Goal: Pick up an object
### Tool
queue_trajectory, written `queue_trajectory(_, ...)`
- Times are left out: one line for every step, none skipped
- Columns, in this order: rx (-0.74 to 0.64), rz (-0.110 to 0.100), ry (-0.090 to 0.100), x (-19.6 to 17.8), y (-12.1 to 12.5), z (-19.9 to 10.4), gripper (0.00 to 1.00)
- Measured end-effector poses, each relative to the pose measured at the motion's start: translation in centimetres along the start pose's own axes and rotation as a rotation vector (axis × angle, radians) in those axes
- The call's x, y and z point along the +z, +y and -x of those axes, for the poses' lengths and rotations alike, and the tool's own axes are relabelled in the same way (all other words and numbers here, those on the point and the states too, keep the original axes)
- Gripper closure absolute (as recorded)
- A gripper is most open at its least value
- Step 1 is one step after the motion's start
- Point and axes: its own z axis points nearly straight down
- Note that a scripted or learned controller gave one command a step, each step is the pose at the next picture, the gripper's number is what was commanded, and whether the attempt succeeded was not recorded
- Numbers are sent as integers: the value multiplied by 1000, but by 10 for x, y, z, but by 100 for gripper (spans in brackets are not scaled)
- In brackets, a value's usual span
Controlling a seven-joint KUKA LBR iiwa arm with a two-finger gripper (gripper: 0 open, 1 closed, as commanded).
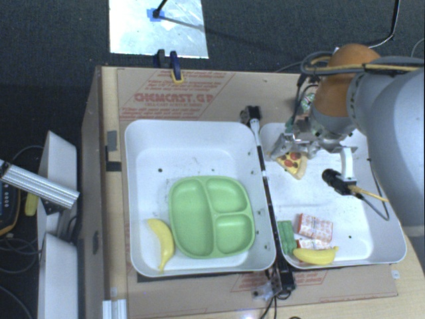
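Gripper (291, 146) low over far left corner of right bin (372, 234), just above pizza slice (293, 165); apart or together, not possible to tell. Near front edge of same bin, banana (315, 255) and red-white packet (313, 226). Left bin (153, 151) with green divided plate (211, 216) and second banana (163, 241) beside it.

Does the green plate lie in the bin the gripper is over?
No, the green plate sits in the other bin beside a banana, while the gripper is over the bin with the pizza slice.
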Motion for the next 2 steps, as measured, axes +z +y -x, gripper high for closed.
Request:
queue_trajectory(3,7,-1,0,-3,0,0)
queue_trajectory(3,2,2,0,2,5,0)
